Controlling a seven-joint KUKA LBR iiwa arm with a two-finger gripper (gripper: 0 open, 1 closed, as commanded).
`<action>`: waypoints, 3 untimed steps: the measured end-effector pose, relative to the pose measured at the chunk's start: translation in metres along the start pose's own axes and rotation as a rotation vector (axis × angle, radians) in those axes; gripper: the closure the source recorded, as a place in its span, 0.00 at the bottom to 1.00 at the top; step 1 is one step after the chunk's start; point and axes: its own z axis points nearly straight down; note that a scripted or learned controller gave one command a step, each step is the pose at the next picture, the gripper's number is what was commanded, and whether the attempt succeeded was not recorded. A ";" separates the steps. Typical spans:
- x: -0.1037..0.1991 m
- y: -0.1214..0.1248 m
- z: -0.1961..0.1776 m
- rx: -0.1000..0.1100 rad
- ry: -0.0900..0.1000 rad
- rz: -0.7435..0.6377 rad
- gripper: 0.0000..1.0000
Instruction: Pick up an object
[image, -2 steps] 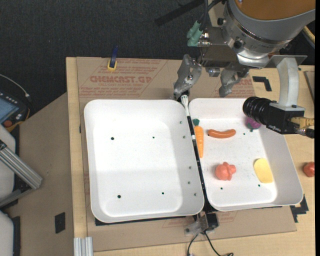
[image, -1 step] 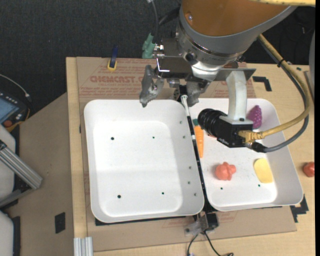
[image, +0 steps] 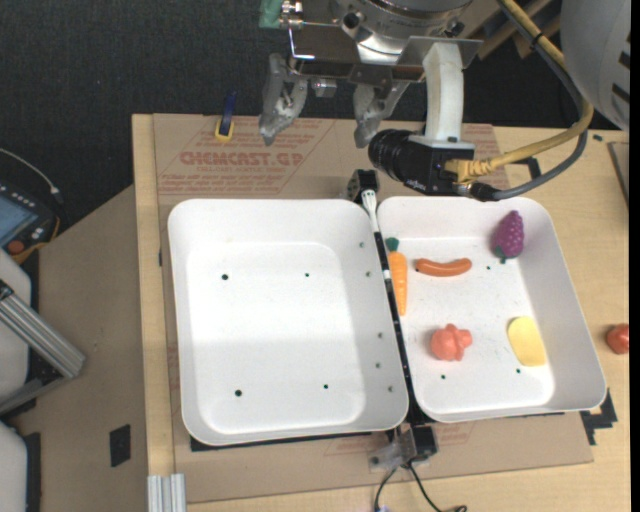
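Note:
My gripper (image: 320, 125) hangs high above the back edge of the bench, over the cardboard behind the left bin (image: 200, 330). Its two fingers stand apart with nothing between them. The right bin (image: 570, 340) holds an orange carrot (image: 399, 281) lying along its left wall, a red-orange sausage (image: 442, 267), a purple bunch of grapes (image: 509, 234) at the back right, a pink-red lumpy fruit (image: 450, 342) and a yellow lemon-like piece (image: 527, 340). All of these lie well in front and to the right of the gripper.
A small blue and yellow item (image: 226, 119) rests on the cardboard behind the left bin. An orange object (image: 618, 339) lies on the bench outside the right bin's right wall. Grey equipment (image: 30, 330) stands at the left edge.

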 end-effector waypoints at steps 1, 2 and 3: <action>-0.001 -0.050 0.034 0.011 -0.004 -0.004 0.00; -0.002 0.000 -0.001 0.000 0.000 0.003 0.00; -0.001 -0.057 0.010 0.009 -0.003 -0.003 0.00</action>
